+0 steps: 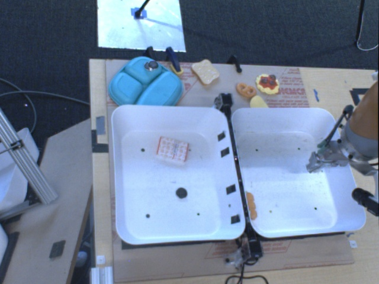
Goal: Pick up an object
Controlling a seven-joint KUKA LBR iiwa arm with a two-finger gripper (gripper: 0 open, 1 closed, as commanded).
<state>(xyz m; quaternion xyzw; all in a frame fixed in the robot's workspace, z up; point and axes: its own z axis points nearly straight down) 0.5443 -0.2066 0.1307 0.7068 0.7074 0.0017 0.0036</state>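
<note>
The gripper (pixel 312 163) hangs low over the right-hand bin (pixel 296 120), near that bin's right wall, with the grey arm (pixel 362 132) behind it reaching in from the right; whether it is parted or closed I cannot tell at this size, and nothing shows in its grasp; the bin floor directly beneath it looks bare.

The nearest candidate is a small orange piece (pixel 251 206) lying against the right bin's left wall, well to the gripper's left and nearer the camera; farther left again, across the divider, the left-hand bin (pixel 136 123) holds a pink-and-white waffle-like block (pixel 172 149) roughly level with the gripper, and a small dark round thing (pixel 181 192) a little nearer the camera than that.

Beyond the bins, on the surface (pixel 296 80), lie toy foods well apart from the gripper: a pretzel (pixel 245 90), a round tart with red topping (pixel 267 83), a yellowish piece (pixel 258 102) just behind the right bin's rim, a slice of toast (pixel 205 72), and a blue sectioned plate (pixel 145 84) farthest left.

My reading is that the task is at the approach stage, nothing lifted yet; the next move calls for travelling left toward the orange piece, though its place hard against the wall may leave little room for a clean grasp.
</note>
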